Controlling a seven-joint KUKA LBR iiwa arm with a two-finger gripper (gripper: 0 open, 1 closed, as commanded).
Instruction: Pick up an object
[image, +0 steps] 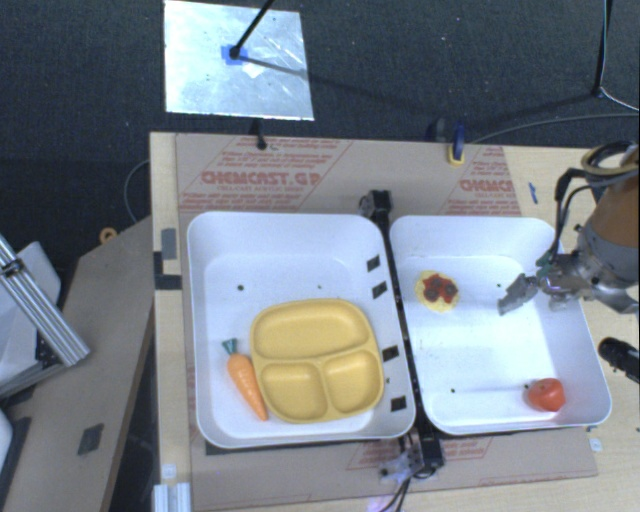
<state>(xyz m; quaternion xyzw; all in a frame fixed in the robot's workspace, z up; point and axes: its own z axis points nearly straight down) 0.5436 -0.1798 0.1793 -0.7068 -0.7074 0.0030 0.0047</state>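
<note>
Grey two-finger hand (532, 289) at 3 o'clock of right shallow white plastic bin (470, 412), fingers spread, nothing between them. Small round yellow tart with red topping (438, 290) at 10 o'clock of bin floor; red tomato-like toy (545, 394) at 5 o'clock. Left white bin (215, 300): yellow three-compartment plastic tray (316, 358), orange toy carrot (245, 380) at its 8 o'clock.

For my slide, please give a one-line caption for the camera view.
The gripper hangs over the right bin between a small pizza and a tomato; left bin untouched.

White bins (300, 235): 2; yellow divided tray (315, 358): 1; toy carrot (245, 383): 1; toy tomato (545, 395): 1; small toy tart (438, 291): 1
</note>
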